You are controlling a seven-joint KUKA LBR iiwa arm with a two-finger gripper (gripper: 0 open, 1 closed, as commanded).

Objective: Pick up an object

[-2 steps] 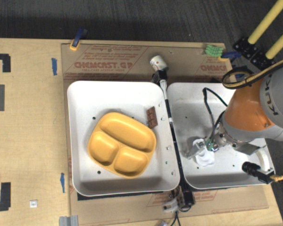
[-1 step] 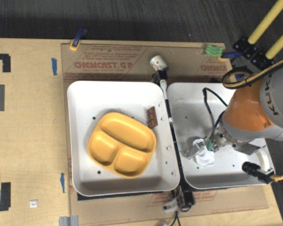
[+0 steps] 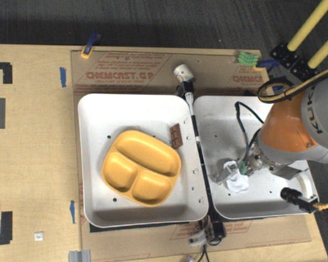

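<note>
Looming over the right bin, the arm is reaching down with its gripper low over a small white object on the bin floor. Whether the pincer is gripping it, I cannot tell. Across in the left bin, a yellow divided tray is lying beside a small brown block.

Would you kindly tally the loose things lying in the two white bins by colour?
Yellow: 1, the yellow three-compartment plastic tray in the left bin.
Brown: 1, the small brown block in the left bin.
White: 1, the small white crumpled thing in the right bin, beside the end effector.
Total: 3
</note>
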